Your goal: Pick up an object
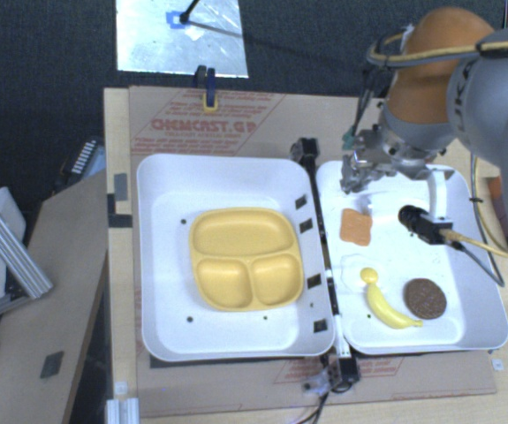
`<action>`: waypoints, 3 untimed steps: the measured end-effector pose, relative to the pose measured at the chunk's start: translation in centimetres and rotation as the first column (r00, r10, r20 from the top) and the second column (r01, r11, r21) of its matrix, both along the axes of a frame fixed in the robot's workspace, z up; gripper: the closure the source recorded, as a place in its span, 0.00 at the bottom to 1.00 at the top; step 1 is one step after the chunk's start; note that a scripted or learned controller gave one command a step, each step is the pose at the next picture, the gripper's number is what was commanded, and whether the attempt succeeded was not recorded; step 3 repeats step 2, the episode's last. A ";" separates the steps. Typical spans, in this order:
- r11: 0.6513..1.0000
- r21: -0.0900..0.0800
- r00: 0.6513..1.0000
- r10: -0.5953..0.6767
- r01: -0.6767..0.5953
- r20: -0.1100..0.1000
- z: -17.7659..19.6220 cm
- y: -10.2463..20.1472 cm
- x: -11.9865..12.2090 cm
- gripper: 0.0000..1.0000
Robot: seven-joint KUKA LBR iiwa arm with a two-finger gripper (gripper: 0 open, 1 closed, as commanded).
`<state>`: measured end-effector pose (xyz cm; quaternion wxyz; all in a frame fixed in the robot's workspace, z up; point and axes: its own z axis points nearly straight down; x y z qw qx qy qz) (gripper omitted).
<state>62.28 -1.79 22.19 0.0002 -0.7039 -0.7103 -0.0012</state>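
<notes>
Wafer [355,227], banana [386,304] and cookie [424,298] lie in the right bin [481,323], gripper [354,182] near the wafer, spread or pressed together I cannot tell.

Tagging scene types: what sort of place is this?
Likely a robotics lab bench, not a kitchen: grey robot arm with pincer over a shallow white plastic bin, toy-like yellow plastic banana inside, printed cardboard sheet underneath.

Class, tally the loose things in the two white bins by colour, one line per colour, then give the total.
Yellow: 2, divided plate and banana
Orange: 1, square slice
Brown: 1, round cookie
Total: 4
</notes>
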 end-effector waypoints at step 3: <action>1.000 0.001 1.000 0.001 -0.001 -0.001 0.7 10.7 -2.1 1.00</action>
